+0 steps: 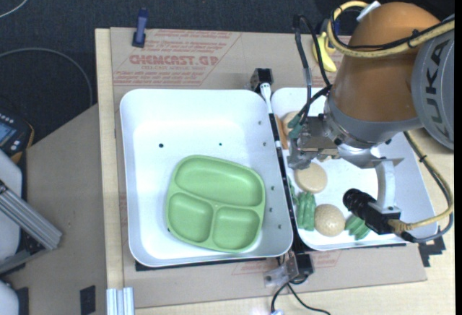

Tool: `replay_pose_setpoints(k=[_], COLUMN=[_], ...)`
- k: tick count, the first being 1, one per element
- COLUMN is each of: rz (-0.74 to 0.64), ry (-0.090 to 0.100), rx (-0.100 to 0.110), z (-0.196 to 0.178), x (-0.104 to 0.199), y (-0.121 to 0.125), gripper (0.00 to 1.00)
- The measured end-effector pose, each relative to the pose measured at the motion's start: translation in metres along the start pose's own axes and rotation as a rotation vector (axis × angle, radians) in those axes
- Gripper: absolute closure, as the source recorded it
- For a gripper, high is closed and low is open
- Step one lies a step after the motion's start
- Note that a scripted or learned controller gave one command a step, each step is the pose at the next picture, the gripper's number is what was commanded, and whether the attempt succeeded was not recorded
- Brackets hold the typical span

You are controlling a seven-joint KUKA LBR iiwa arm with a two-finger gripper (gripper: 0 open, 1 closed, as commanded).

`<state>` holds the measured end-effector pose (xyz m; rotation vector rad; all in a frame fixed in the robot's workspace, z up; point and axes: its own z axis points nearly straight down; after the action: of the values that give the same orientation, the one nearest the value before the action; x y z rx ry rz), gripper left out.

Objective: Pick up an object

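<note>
The end effector (309, 147) hangs low over the right white bin (419, 191), and whether it is spread or pinching I cannot tell; just below it lies a pale round cookie-like disc (312, 179); further below sit green bean-like pieces (307, 209) and a tan ball (329, 219); well to its left a green divided plastic tray (215, 202) rests in the left white bin (144, 162).

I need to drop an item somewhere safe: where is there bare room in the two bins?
Left bin: bare floor along the far wall and left side, around the green tray. Right bin: crowded, with the arm, beige pieces and green pieces filling it.
</note>
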<state>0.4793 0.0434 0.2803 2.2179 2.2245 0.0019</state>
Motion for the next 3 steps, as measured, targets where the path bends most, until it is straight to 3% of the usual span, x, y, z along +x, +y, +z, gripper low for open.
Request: replay_pose_setpoints(k=[1,2,3], rz=[-0.002,0.007,0.004], ry=[0.004,-0.003,0.0], rx=[-0.018,0.016,-0.017], z=[-0.143,0.057,-0.098], x=[0.024,0.002,-0.024], y=[0.002,0.033,0.027], gripper=[1.0,1.0,1.0])
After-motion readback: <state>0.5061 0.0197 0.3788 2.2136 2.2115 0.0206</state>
